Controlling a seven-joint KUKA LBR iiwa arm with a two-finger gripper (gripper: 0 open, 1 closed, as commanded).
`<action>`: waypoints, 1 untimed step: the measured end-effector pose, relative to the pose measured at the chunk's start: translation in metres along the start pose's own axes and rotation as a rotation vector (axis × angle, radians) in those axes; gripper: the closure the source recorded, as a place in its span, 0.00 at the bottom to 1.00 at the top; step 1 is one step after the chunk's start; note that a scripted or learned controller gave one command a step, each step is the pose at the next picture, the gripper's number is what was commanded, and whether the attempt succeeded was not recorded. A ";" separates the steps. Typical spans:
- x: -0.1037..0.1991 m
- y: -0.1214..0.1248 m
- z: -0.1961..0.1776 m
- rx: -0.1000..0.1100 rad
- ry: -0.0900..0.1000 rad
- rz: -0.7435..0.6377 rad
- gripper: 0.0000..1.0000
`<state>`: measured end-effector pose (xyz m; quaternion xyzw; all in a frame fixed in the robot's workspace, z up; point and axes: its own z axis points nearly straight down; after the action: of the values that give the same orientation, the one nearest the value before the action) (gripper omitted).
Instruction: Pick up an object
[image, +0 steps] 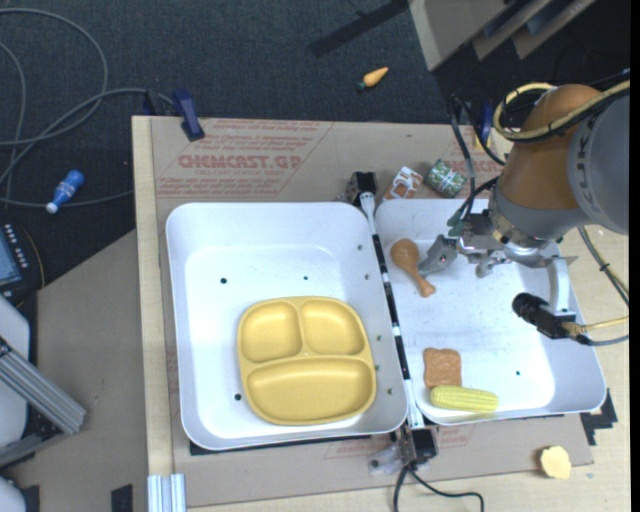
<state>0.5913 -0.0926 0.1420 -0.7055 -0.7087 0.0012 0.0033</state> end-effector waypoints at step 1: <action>-0.001 0.017 0.058 0.002 -0.001 0.003 0.00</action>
<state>0.6078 -0.0931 0.0836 -0.7066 -0.7076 0.0023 0.0035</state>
